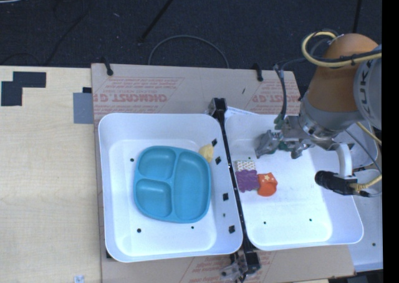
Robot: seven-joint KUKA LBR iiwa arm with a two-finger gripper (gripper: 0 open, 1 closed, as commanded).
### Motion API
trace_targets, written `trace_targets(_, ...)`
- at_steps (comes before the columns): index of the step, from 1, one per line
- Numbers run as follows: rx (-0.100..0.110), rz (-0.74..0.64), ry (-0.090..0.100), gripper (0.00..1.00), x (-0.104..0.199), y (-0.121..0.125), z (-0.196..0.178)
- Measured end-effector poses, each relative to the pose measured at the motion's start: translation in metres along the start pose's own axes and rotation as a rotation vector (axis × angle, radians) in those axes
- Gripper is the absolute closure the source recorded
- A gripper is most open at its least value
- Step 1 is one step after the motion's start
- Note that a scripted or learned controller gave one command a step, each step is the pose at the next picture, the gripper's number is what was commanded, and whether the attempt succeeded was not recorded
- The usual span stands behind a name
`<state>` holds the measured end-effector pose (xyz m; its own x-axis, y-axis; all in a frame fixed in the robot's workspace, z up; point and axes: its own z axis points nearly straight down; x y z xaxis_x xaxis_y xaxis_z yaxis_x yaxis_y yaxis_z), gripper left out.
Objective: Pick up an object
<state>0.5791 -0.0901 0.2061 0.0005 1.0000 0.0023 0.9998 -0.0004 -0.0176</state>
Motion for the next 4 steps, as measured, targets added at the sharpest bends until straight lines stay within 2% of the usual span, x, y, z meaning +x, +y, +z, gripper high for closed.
trace_targets(1, -0.014, -0.002, -0.001, 0.0, 0.0, 0.003, -0.008)
trace_targets(2, -0.009, 0.0, -0.001, 0.0, -0.007, -0.003, 0.041)
trace_targets(3, -0.015, 0.002, 0.0, 0.0, 0.001, 0.001, 0.101)
trace_targets(4, -0.024, 0.002, 0.004, 0.0, 0.003, 0.006, 0.112)
